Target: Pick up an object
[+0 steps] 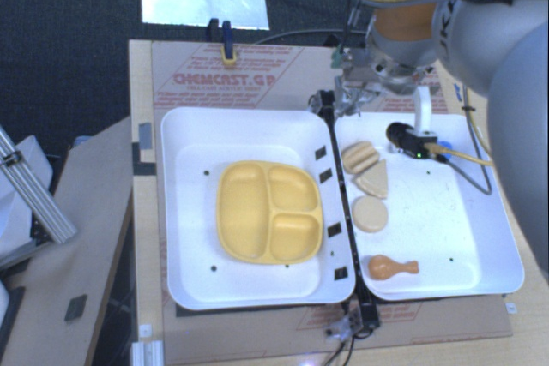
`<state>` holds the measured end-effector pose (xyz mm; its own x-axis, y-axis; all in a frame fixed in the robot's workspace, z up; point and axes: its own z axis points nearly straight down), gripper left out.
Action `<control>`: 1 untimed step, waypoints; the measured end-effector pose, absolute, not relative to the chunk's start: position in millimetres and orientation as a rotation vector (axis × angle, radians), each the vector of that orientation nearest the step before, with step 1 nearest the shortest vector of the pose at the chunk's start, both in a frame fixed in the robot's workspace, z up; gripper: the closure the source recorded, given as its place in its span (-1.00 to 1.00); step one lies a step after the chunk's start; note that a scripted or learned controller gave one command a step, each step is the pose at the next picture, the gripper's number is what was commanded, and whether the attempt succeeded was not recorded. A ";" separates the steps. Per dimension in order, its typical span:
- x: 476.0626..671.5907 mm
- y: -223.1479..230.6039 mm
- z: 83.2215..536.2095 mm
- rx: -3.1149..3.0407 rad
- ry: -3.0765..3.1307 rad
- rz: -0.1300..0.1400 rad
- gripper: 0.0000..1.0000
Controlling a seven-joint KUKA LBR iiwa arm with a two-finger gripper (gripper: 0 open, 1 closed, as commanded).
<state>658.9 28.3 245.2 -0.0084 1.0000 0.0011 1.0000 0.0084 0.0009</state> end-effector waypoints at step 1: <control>652.0 77.9 243.0 -2.214 -2.230 -0.002 1.00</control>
